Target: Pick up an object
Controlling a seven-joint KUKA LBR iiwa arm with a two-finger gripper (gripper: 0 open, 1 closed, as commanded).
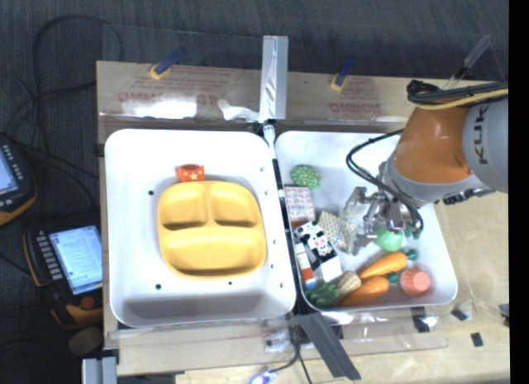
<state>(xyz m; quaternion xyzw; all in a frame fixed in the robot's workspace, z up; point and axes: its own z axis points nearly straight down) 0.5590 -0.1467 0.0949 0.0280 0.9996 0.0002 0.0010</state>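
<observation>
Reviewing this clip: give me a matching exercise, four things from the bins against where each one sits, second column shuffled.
Things:
1. yellow divided tray
2. small red block
3. green round toy
4. toy carrot

Places:
A. right bin, far part, near the divider
B. left bin, middle
C. right bin, near part, below the end effector
D. left bin, at the tray's far edge

Pairs: 1-B, 2-D, 3-A, 4-C
</observation>
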